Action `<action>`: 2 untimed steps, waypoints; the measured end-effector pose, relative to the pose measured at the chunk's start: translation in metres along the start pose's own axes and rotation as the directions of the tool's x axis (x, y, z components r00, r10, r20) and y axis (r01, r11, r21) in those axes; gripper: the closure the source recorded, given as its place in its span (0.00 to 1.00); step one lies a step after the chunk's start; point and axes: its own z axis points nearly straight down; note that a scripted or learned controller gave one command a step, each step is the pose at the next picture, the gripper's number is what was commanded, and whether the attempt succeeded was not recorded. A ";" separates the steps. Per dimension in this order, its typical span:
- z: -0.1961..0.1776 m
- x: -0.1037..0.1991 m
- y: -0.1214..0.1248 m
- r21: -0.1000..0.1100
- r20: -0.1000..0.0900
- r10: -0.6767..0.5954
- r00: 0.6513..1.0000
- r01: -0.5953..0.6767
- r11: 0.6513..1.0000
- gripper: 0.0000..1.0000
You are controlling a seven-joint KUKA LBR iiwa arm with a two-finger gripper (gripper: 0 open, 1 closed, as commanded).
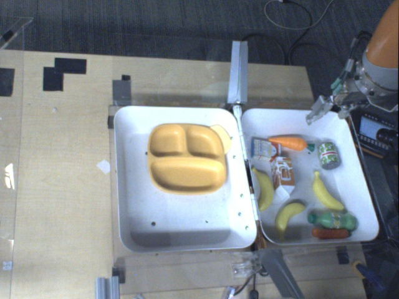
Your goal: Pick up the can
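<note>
The can point(329, 155) is small, with a greenish label and a grey end, and lies on its side near the far right wall of the right bin point(368, 210). My gripper point(329, 109) hangs over that bin's far right corner, above and behind the can and apart from it. Its fingers point(315, 113) stand open with nothing between them. The orange-banded arm enters from the upper right.
An orange carrot point(288, 144), a small carton point(263, 148) and a snack packet point(283, 170) lie left of the can. Three bananas point(325, 192) and a green bottle point(331, 220) lie nearer the front. The left bin point(131, 185) holds a yellow divided plate point(186, 157).
</note>
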 end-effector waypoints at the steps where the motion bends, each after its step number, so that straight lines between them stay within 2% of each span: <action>1: 0.072 -0.041 -0.041 0.005 -0.001 0.080 0.997 -0.080 0.997 0.00; 2: 0.154 -0.037 -0.061 0.001 -0.001 0.075 0.997 -0.075 0.997 0.00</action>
